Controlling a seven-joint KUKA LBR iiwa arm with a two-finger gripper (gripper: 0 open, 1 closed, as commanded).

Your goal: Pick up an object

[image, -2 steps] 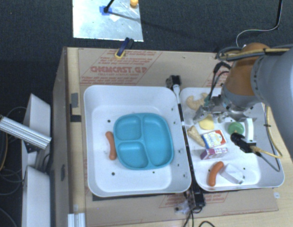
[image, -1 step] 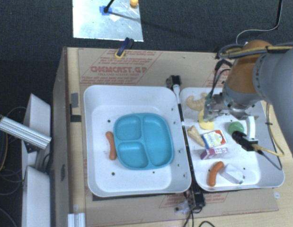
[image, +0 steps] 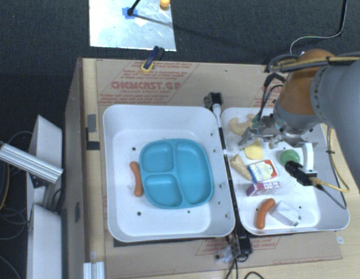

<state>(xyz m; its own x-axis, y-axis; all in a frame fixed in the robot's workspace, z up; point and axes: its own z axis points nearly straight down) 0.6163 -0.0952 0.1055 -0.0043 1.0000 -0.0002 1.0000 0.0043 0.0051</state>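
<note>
Tool (image: 256, 133): low in the right bin (image: 331, 214), fingers blurred, grip unreadable.
Yellow piece (image: 255, 152): just below the tool.
Green ball (image: 289, 156): partly hidden by the arm.

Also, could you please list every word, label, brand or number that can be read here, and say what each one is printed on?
"CHEMCAST GP", in red, on the brown protective sheet of the bench behind the bins; fainter repeats across the sheet are too blurred to read.
Print on the small red and white carton in the right bin: too small to read.
Nothing else carries legible text.
</note>
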